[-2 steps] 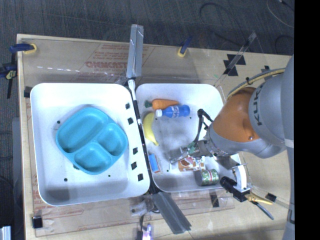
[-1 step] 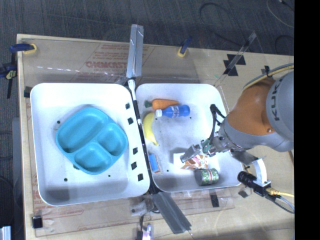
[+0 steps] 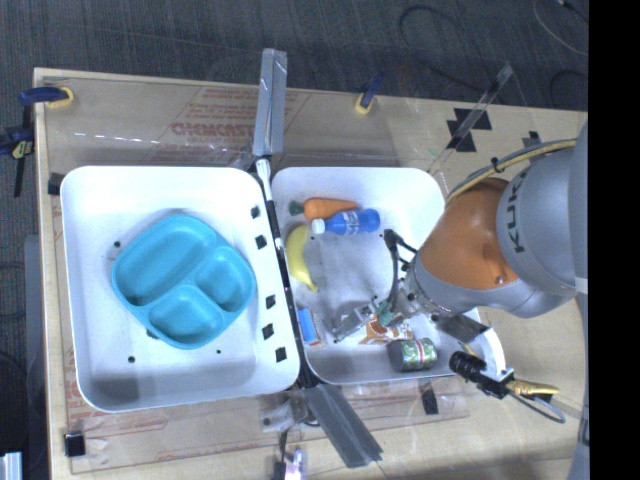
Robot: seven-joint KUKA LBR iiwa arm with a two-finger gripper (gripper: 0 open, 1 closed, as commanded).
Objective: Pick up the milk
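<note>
The milk is taken to be the small white and orange carton (image 3: 378,330) in the front part of the right bin (image 3: 440,183), although it is partly hidden and its label cannot be read. It is found just beside a green can (image 3: 412,353). Further back in the same bin a banana (image 3: 298,256), a blue bottle (image 3: 350,222) and a carrot (image 3: 325,208) are seen, well apart from the carton.

The step in hand is judged to be the approach for the grasp: the arm (image 3: 480,248) is lowered over the carton, and the jaws are placed close to it. Whether the jaws are open or closed cannot be told, and no object is seen between them. For the next move, the jaws must be centred on the carton and kept off the can.

In the left bin (image 3: 75,268) on the desk (image 3: 130,98) a blue divided tray (image 3: 185,280) is kept.
</note>
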